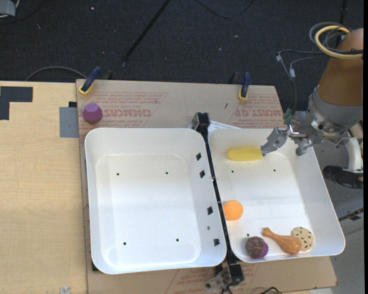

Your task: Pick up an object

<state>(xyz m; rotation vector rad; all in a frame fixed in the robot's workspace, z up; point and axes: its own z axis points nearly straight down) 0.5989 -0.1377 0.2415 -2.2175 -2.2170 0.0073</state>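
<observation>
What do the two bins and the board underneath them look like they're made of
The bins look like moulded white plastic: smooth, slightly glossy, with rounded corners. The board looks like brown corrugated cardboard, matte, with red printing, though its edge is too small to confirm.

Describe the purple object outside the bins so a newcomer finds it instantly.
Start at the left bin and go just past its far left corner, onto the brown cardboard. The purple ball sits there near a blue-and-yellow clamp. Unlike the darker purple ball in the right bin, it lies outside both bins.
</observation>
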